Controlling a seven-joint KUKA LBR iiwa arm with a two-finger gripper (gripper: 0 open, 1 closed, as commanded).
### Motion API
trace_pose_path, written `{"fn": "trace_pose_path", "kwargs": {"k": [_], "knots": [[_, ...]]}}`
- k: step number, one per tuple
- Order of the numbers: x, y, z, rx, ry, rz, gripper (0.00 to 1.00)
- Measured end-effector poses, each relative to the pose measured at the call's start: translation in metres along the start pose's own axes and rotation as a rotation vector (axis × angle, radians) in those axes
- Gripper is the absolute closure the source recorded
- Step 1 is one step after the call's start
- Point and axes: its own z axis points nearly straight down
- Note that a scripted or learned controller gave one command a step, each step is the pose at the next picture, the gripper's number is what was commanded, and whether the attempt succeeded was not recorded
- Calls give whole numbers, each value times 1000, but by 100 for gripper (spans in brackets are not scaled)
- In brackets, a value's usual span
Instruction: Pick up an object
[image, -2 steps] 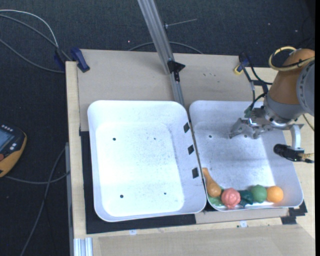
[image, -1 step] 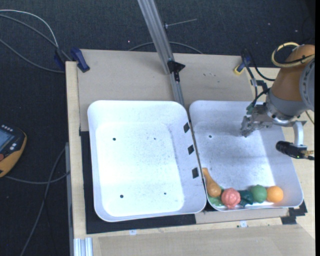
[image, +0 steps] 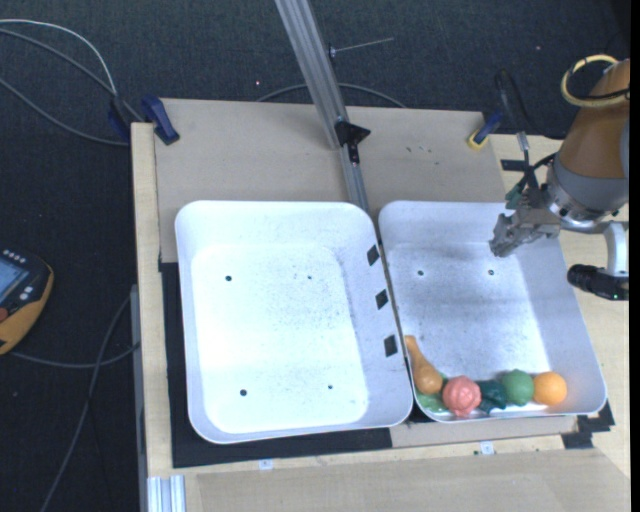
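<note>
**Gripper hangs over the far part of the right bin, toys bunched along the near edge**

The gripper (image: 507, 238) sits above the right bin (image: 460, 300), close to that bin's far right corner, with its dark fingers pointing down and toward the left. From this slanted view, how far apart the fingers stand cannot be told, and nothing can be seen between them. No object lies beneath the gripper on the speckled white floor. Behind it the grey wrist rises into the orange band (image: 598, 135) of the arm, which comes in over the bench's right edge.

All the objects are well apart from the gripper, lined up against the right bin's near edge. At the near right corner lies an orange ball (image: 550, 387). Just beside it, to the left, is a green ball (image: 517, 385), with a darker green piece (image: 494, 394) next to that. Further left sits a pink ball (image: 461, 395), touching or nearly touching a small orange carrot-shaped toy (image: 423, 368), which leans along the bin's left wall near the near left corner.

The left bin (image: 280, 320) stands side by side with the right one, the two rims meeting at the middle of the bench. A grey metal pole (image: 322, 90) runs from the far edge down to where the bins meet. Blue clamps (image: 158, 118) grip the bench's far corners.
</note>
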Motion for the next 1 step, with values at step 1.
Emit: {"fn": "trace_pose_path", "kwargs": {"k": [1], "knots": [[-2, -1, -43, 1, 0, 1, 100]]}}
